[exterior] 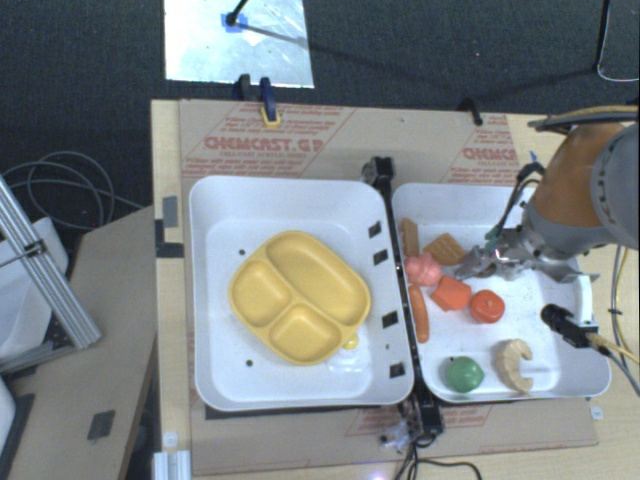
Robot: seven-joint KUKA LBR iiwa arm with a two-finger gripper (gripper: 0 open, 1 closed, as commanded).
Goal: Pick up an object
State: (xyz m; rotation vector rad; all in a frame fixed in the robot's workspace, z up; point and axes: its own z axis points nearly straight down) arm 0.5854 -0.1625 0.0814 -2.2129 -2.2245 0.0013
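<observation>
The right bin (575,376) holds several toy foods: an orange-brown wafer (445,248), a pink piece (422,269), an orange-red piece (452,293), a round red tomato (487,307), a red sausage (419,314), a thin brown stick (408,235), a green round fruit (463,373) and a beige croissant (515,364). My gripper (488,259) hangs low in this bin, just right of the wafer and above the tomato. I see nothing held in it.
The left bin (215,368) carries a yellow divided plate (300,294). A black divider with clips (385,258) runs between the bins. The grey and orange arm (580,193) covers the right bin's far right part. A black fitting (563,325) juts over its right side.
</observation>
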